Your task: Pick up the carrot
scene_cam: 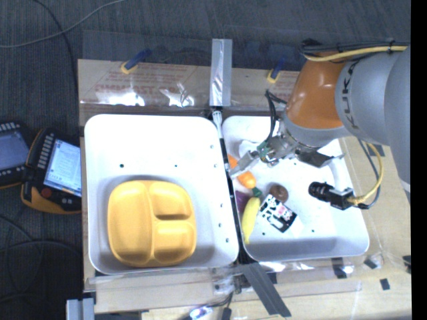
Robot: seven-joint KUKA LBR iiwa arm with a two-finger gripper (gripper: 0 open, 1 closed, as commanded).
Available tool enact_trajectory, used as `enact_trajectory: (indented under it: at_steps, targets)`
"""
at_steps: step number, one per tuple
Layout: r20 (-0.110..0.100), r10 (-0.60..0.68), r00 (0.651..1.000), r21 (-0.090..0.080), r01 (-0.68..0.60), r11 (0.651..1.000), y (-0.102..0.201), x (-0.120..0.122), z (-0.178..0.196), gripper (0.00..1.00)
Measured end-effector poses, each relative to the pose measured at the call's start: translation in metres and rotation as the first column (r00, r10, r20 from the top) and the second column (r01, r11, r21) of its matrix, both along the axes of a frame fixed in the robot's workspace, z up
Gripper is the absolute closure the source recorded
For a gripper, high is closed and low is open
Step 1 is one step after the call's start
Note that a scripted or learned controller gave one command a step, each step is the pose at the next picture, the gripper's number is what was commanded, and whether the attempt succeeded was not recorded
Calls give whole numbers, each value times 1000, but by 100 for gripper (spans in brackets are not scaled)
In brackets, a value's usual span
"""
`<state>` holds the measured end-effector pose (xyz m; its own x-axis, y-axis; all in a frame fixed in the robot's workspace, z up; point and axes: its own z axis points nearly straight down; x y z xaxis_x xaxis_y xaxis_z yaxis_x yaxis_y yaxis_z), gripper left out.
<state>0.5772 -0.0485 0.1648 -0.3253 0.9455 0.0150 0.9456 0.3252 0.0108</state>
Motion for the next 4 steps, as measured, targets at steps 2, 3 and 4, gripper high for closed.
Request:
enact_trajectory:
  at_steps: [2,3,4]
  targets:
    - [7,53,999,25,-53,998,-7,13,-20,0]
    - [7,53,999,25,-54,998,-7,13,-20,0]
    - [4,103,995,30,-103,994,-8,19,-22,0]
